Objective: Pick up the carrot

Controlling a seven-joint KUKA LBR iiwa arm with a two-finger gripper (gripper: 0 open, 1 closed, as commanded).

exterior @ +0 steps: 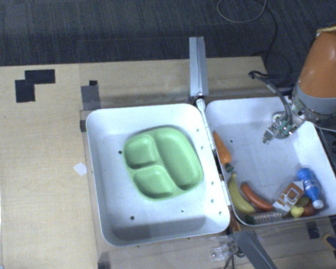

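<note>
The carrot (221,149) lay against the left wall of the right bin (254,108), tip toward the banana (239,194). The gripper (272,133) hovered well apart from it, holding nothing; its closure could not be determined. Wall contact would likely restrict access.

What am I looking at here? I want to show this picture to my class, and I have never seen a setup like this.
This is one camera fixed above a bench, looking down at a slant. The grey and orange machine at the right is a robot arm; its end effector is the grasping part, hanging over the right bin. Nothing shows between its fingers. Its job is to pick up the carrot, which lies along that bin's left wall. Lower down lie a banana, a sausage, a small carton and a blue bottle. The left bin holds a green divided plate.
</note>
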